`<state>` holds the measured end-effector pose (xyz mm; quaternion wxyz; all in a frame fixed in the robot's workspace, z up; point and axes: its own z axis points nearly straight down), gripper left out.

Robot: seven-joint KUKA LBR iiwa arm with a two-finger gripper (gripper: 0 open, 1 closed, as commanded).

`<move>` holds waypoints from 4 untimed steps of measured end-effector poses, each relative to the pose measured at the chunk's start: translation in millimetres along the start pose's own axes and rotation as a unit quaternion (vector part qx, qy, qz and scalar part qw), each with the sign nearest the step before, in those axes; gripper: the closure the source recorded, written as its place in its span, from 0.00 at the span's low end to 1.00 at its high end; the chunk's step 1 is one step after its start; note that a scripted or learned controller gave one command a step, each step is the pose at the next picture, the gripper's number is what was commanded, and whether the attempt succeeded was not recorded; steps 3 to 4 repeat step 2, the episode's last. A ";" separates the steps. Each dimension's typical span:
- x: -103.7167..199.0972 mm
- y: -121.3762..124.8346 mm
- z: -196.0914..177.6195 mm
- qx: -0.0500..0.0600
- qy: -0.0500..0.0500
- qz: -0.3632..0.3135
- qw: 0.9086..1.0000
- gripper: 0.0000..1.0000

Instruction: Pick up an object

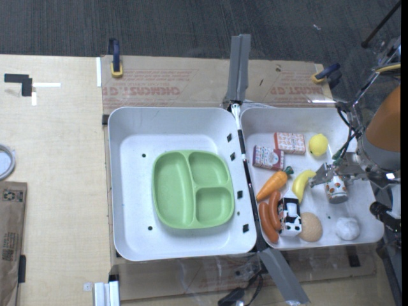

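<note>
Left white bin [127, 171]: one green three-compartment plastic tray [193, 189]. Right white bin [357, 116]: two red cartons [290, 143], one orange carrot [273, 183], one yellow lemon [318, 145]. Two-finger gripper [333, 178]: state cannot be told.

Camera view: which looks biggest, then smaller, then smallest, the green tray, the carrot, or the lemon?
1. Green tray, by far the biggest; it sits in the left bin.
2. Carrot, much smaller, lying in the right bin.
3. Lemon, the smallest, though its spread looks close to the carrot's.
</note>
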<state>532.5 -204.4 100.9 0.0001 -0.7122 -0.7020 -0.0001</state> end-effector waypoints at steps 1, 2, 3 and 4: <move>-0.2 0.0 -8.6 0.000 0.000 0.001 1.000 1.00; 56.6 9.1 -101.4 0.000 0.000 -0.061 0.998 1.00; 56.6 9.1 -101.4 0.000 0.000 -0.061 0.998 1.00; 56.6 9.1 -101.4 0.000 0.000 -0.061 0.998 1.00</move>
